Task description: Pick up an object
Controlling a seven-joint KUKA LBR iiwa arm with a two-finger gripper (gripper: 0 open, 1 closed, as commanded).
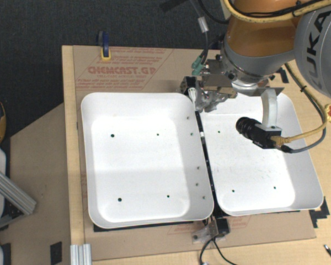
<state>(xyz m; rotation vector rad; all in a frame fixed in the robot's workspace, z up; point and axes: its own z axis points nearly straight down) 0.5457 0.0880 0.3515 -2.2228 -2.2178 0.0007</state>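
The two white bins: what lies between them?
In the camera view, the left bin and right bin sit side by side; between them runs a narrow dark seam, nothing else.

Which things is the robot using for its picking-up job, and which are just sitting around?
For the job:
- claw, at the top edge where the bins meet
- left white bin
- right white bin

Just lying about:
- blue clamp on the cardboard sheet
- cardboard sheet with red lettering
- metal rail at far left
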